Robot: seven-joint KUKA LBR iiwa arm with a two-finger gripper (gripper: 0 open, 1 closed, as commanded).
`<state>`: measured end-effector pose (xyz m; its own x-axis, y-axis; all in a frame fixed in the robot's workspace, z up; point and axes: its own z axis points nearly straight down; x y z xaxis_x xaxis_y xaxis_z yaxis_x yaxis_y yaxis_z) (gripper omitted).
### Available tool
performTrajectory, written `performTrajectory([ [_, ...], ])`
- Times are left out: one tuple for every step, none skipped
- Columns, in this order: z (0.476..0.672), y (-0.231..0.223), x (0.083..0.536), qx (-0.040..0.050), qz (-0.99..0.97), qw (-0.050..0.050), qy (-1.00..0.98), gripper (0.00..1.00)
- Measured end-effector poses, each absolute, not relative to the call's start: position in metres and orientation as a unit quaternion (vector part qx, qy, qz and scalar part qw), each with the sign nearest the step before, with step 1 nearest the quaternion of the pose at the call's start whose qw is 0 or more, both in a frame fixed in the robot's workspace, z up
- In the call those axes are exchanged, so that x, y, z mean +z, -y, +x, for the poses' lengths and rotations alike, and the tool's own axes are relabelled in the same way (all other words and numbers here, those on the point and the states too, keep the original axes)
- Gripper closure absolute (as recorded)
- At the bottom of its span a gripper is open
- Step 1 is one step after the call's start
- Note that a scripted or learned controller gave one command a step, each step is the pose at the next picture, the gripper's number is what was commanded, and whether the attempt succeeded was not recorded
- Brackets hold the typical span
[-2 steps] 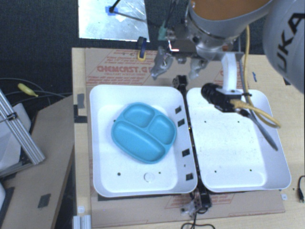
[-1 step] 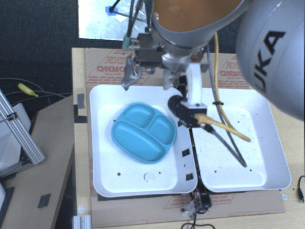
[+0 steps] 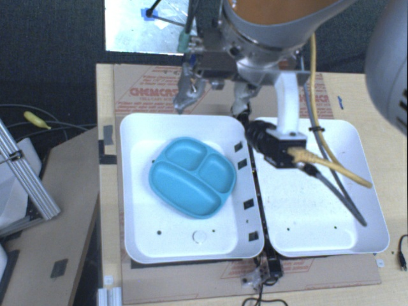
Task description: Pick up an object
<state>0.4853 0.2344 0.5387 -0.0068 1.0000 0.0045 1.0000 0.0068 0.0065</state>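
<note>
Blue plate [image 3: 191,177], three compartments, lies flat in left bin [image 3: 137,234], about centred. Gripper [image 3: 212,102] hangs at the far rim of that bin, at the cardboard's [image 3: 146,88] edge. Fingers [image 3: 185,98] are spread, with nothing between them. Gripper is clear of plate. Right bin [image 3: 331,234] sits alongside.

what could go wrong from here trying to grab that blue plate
1. The gripper hangs over the far rim of the left bin, not over the blue divided plate; a straight descent may hit that rim.
2. The plate lies flat and wide, so a grasp could slip off its edge.
</note>
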Motion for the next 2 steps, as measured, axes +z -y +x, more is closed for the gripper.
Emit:
performTrajectory([
  [0.486,-0.166,0.477,-0.0021,0.709,-0.001,-0.705,0.0],
  [0.486,-0.156,0.42,-0.0013,0.707,0.0,-0.707,0.0],
])
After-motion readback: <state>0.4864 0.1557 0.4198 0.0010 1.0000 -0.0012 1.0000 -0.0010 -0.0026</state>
